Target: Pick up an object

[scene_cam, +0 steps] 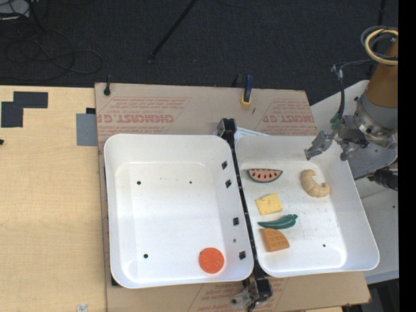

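The right bin (338, 252) holds a watermelon slice (264, 174), a tan croissant (314, 183), a yellow cheese block (268, 204), a green pepper (279, 222) and an orange-brown wedge (275, 240). An orange disc (211, 260) lies in the near right corner of the left bin (162, 200). My gripper (331, 148) hangs over the far right corner of the right bin, just above and behind the croissant. It is open, with nothing between its fingers.
Both bins rest on a cardboard sheet (169, 112) held by a blue and yellow clamp (246, 90) at the back. A black divider strip (235, 194) runs between the bins. Cables trail on the dark floor behind the bench.
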Motion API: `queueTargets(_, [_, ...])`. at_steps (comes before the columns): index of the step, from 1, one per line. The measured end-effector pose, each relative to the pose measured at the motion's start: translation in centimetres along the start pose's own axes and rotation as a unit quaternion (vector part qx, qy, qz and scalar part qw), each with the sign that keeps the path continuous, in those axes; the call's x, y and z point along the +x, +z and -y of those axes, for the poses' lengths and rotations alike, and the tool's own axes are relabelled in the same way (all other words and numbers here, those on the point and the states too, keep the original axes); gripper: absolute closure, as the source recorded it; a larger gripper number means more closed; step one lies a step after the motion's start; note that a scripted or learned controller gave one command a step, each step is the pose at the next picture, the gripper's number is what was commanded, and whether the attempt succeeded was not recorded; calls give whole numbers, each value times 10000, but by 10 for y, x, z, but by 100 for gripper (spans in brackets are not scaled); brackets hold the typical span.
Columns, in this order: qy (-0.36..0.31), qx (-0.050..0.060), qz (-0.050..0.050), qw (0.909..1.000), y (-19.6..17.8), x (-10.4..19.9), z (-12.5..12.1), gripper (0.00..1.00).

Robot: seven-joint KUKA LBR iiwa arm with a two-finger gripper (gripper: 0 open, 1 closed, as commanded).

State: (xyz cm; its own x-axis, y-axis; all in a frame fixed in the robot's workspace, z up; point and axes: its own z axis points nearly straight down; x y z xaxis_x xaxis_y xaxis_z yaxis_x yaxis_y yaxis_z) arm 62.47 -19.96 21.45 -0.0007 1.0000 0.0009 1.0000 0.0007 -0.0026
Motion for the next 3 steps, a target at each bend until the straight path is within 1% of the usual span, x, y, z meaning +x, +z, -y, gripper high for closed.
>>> queueTargets(1, [-18,1,-13,10000,-33,60,42,0])
queueTargets(2, [-12,66,-22,10000,84,106,79,0])
queueTargets(3, [10,1,-12,10000,128,75,62,0])
